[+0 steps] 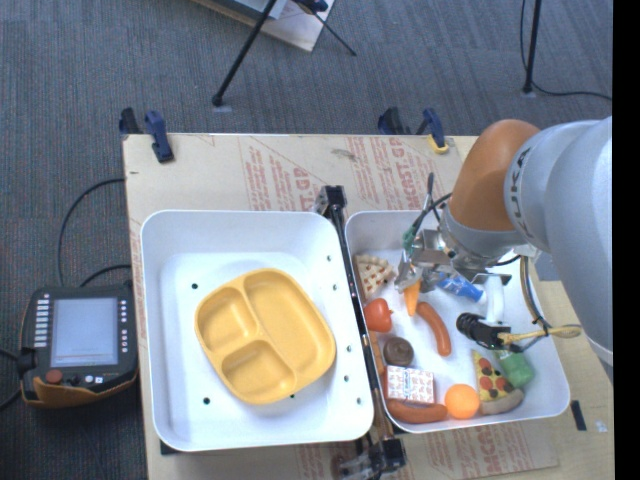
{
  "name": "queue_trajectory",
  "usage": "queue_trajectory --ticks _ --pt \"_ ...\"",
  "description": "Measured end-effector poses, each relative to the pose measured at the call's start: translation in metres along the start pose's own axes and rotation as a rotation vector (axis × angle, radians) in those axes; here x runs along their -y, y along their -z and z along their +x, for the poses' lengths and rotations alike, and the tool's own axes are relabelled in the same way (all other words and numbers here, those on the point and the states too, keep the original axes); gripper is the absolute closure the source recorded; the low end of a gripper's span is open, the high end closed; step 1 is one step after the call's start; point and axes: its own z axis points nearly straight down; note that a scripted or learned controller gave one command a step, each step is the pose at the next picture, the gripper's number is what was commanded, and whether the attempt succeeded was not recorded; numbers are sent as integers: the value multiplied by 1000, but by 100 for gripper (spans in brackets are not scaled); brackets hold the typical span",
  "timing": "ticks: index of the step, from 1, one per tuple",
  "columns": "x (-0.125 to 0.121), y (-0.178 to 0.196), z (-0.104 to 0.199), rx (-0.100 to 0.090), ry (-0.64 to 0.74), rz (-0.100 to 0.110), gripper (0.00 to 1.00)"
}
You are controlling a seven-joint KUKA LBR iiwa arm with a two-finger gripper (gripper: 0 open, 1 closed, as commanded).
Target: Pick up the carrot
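You are at the grabbing step. The hand [418, 273] sits low in the right bin [556, 388], and the carrot [411, 298] pokes out just under it (pinched or not, I cannot tell). Next, lift slowly and see.

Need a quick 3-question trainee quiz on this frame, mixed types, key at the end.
1. True or false: the yellow plate lies in the left bin.
2. The gripper is over which bin? A) left B) right
3. Fill in: the thin orange carrot sits directly below the ____.

Key: 1 true. 2 B, the right bin. 3 gripper.
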Motion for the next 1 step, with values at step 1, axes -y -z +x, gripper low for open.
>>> queue_trajectory --ticks 1 --pt "41 90 76 0 -178 0 100"
